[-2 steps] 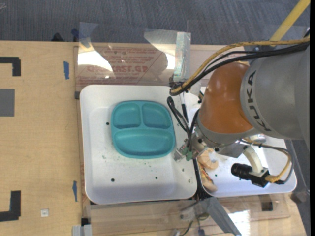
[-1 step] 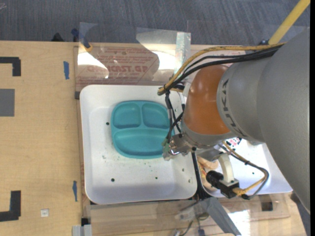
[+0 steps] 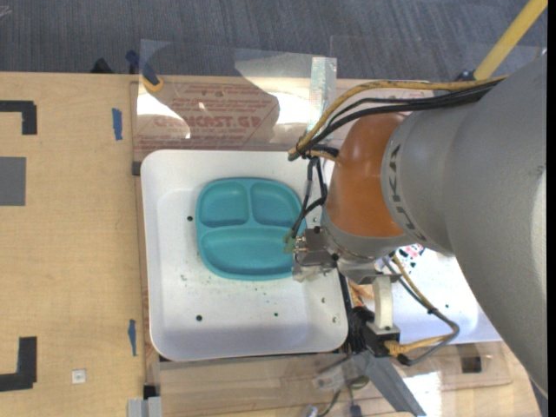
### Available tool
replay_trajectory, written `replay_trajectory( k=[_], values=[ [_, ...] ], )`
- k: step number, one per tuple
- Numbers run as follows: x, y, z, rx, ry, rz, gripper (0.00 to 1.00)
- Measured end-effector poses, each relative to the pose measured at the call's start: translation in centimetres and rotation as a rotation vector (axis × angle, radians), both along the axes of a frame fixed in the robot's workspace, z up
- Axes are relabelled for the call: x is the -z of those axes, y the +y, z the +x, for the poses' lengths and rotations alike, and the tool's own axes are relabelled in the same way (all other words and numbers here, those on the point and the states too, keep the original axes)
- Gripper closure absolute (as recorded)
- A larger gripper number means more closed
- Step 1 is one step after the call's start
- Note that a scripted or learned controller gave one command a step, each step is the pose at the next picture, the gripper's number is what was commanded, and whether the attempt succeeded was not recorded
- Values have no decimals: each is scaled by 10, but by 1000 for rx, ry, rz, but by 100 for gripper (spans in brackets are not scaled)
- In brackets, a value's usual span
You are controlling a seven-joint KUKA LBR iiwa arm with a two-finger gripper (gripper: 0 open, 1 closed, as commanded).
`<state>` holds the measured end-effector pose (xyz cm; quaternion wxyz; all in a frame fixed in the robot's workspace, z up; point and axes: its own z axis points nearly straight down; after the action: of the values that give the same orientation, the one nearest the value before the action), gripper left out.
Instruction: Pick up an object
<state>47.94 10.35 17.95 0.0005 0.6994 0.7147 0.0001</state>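
Note:
A teal divided plate [image 3: 246, 228] with three compartments lies flat in the left white bin [image 3: 174, 302], toward its upper middle. The arm's orange band and grey wrist hang over the bin's right side. My gripper [image 3: 304, 257] sits at the plate's right edge, low down, close to or touching its rim. The wrist body hides most of it, and no object is seen held.
The right bin [image 3: 452, 298] is mostly covered by the arm; a scrap of something red, white and blue shows by its left part. Cables loop round the wrist. Clear plastic sheeting lies behind the bins. A cardboard-coloured bench lies to the left.

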Motion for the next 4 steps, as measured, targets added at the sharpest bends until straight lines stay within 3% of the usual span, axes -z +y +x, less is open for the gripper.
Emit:
replay_trajectory(
  k=[1, 2, 3, 4],
  values=[
    [33, 54, -2, 436, 5, -1, 100],
    [-10, 87, -1, 1022, 3, 0, 100],
    [9, 121, -1, 1390, 1, 1, 100],
    [-184, 122, 1, 1391, -3, 10, 100]
  ],
)
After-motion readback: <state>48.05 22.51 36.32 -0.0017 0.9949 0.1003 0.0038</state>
